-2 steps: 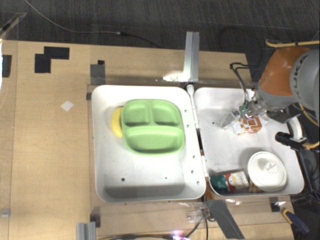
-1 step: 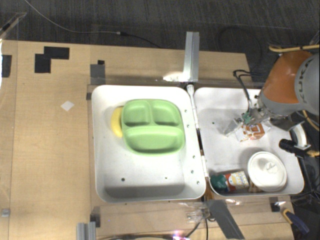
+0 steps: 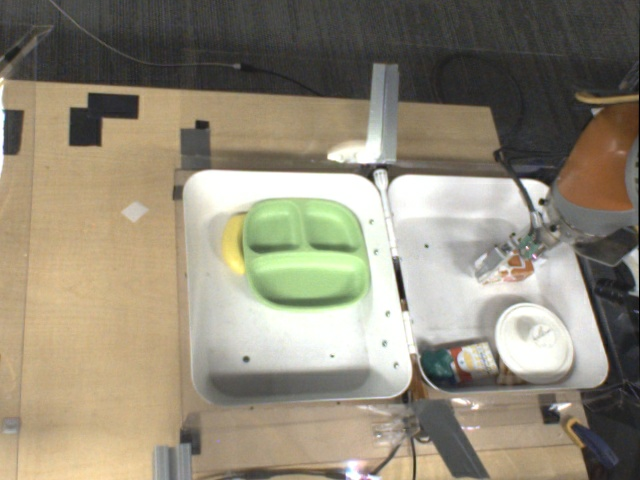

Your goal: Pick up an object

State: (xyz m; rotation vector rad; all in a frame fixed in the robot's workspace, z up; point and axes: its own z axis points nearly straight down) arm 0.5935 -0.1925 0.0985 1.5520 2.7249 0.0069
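tool (image 3: 503, 264): down in right bin (image 3: 440, 213), upper-right part, reaching in from right; finger state can't tell (blurred, small)
arm (image 3: 600, 173): grey, orange band above wrist, over right bin's far right edge
under tool: something orange-white at the tip, can't tell if pinched or just touching
cup (image 3: 534, 340): white, round, lower right of right bin, apart from tool
bottle (image 3: 458, 364): lying flat along front wall, teal cap end left, just beside cup
left bin (image 3: 215, 298): green tray (image 3: 303, 251) (three compartments) in upper middle; yellow item (image 3: 232, 244) poking out at tray's left edge, touching it
desk (image 3: 90, 298): light wood, black marks upper left
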